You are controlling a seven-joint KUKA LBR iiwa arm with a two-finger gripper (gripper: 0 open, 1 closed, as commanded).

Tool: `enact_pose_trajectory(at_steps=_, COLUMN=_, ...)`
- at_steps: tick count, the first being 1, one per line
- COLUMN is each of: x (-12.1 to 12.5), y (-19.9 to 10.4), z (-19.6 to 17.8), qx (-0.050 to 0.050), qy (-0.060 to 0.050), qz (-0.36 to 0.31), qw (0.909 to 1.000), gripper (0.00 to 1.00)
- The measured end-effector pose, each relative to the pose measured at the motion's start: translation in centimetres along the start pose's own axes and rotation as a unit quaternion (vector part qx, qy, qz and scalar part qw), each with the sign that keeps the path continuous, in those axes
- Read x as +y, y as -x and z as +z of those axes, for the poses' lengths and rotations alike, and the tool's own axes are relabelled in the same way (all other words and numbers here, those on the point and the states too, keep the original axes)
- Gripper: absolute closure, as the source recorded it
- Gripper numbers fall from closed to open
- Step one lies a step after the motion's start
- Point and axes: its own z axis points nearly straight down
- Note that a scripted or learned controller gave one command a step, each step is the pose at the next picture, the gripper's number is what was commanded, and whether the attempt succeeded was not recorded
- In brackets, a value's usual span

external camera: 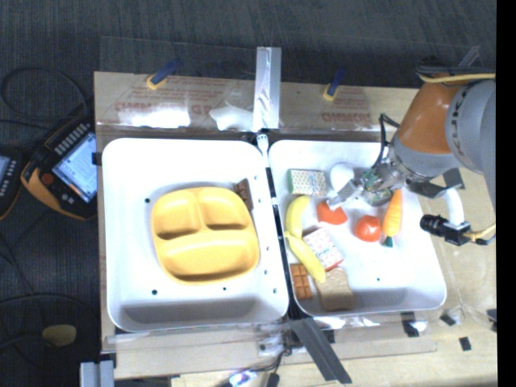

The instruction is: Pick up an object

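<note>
Right bin: banana, carrot, tomato, red-orange piece, small patterned box, checkered packet, brown block, white egg-like item.
Gripper: over right bin, between egg-like item and tomato; finger spread cannot be told.
Left bin: yellow divided tray.

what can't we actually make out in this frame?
- Gripper in the right bin: too small and blurred in the camera view to read the finger state or any contact with the red-orange piece below it.
- Brown item in the left bin: partly hidden by the yellow tray.
- Arm: cut off by the right edge.
- Print on the small box: too small to read.
</note>
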Motion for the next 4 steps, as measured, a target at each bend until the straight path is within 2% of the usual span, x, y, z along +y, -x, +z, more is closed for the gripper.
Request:
enact_pose_trajectory(at_steps=1, x=1.5, y=-6.9, z=-0.4, qx=-0.002, qy=-0.01, qz=-0.083, qw=0.9965, gripper=0.0)
enact_pose_trajectory(at_steps=2, x=0.8, y=-4.3, z=-0.2, qx=-0.002, qy=-0.007, qz=-0.001, qw=1.0, gripper=0.0)
enact_pose_trajectory(at_steps=3, x=0.3, y=-7.2, z=2.1, qx=-0.006, qy=-0.004, qz=-0.04, qw=0.9992, gripper=0.0)
enact_pose_trajectory(at_steps=4, x=0.4, y=-7.3, z=1.1, qx=-0.006, qy=-0.002, qz=-0.04, qw=0.9992, gripper=1.0)
